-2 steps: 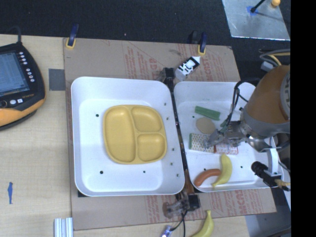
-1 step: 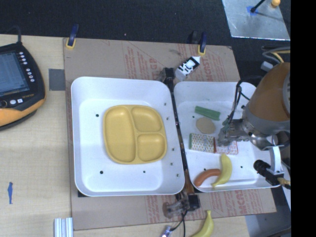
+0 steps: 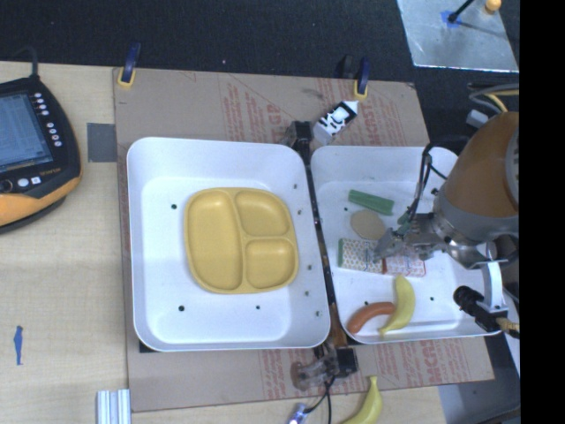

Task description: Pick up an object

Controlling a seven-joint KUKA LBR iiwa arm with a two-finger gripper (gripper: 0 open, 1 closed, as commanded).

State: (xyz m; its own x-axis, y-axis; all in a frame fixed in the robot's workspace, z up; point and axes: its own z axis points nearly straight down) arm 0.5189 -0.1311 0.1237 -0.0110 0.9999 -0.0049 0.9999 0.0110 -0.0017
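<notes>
1. Two shallow white bins sit side by side on a cardboard sheet (image 3: 265,95) that covers the worktop (image 3: 53,307).
2. The left bin (image 3: 150,237) holds a yellow divided plate (image 3: 240,238), lying flat near its middle.
3. The right bin (image 3: 335,175) holds several small things: a green bar (image 3: 370,201) near the far side, a tan round piece (image 3: 366,225) just below it, a patterned flat packet (image 3: 355,255), a yellow banana (image 3: 401,306) and an orange-red sausage (image 3: 371,315) touching the banana's lower end near the front wall.
4. The arm (image 3: 481,184) reaches in from the right, its bulky grey and orange body over the right bin's right side.
5. The gripper (image 3: 399,241) hangs low over the middle of the right bin, just beside the tan piece and above a pale card with red print (image 3: 408,266).
6. Whether the jaws are open or closed I cannot tell; nothing is clearly seen held.
7. A second banana (image 3: 366,405) lies on the worktop in front of the bins.
8. A teach pendant (image 3: 31,148) rests at the left edge.
9. Blue and yellow clamps (image 3: 129,64) pin the cardboard's far edge.
</notes>
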